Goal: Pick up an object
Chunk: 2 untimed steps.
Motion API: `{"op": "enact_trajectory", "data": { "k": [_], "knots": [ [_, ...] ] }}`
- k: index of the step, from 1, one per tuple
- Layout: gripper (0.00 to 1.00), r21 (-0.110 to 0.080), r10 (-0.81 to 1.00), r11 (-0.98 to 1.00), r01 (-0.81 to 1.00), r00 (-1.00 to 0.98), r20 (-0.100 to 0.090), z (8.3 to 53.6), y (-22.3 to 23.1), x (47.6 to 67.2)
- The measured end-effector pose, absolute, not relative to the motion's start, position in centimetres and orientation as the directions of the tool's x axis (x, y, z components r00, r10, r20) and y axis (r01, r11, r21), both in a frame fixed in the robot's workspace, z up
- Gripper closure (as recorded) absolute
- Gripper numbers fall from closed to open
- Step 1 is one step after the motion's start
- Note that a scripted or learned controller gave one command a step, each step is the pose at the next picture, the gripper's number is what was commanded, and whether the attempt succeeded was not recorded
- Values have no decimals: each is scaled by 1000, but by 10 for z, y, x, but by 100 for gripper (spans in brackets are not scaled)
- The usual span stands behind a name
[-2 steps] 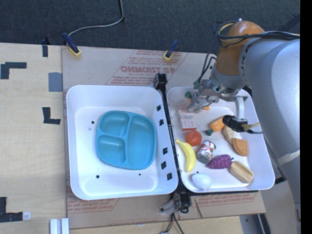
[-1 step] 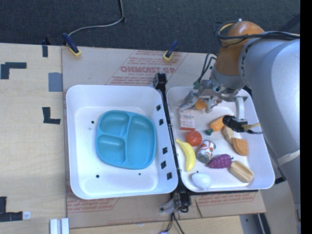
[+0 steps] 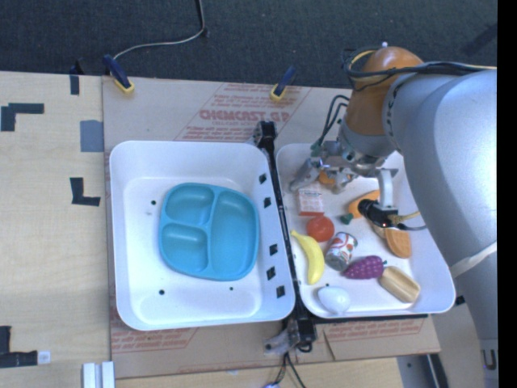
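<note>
While the gripper (image 3: 323, 170) is hovering over the far end of the right bin (image 3: 440, 297), its grip state not discernible, it is approaching the small carton (image 3: 310, 201) lying just beneath, so descending and closing is looking next.

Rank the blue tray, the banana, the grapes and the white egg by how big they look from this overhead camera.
1. Blue divided tray, by far the largest.
2. Banana.
3. Purple grapes.
4. White egg.
Grapes and egg look close in size, so their order is unsure.
</note>
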<state>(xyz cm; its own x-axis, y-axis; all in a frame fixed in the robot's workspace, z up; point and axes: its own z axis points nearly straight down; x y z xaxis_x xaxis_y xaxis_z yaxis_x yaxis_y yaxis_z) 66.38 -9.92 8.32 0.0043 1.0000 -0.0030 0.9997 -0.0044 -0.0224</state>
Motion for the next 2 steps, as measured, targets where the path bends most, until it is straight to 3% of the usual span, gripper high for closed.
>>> {"op": "enact_trajectory", "data": {
  "k": [2],
  "knots": [
    [0, -23, 1000, -3, 1000, 3, 0, 83, -100, 664]
  ]
}}
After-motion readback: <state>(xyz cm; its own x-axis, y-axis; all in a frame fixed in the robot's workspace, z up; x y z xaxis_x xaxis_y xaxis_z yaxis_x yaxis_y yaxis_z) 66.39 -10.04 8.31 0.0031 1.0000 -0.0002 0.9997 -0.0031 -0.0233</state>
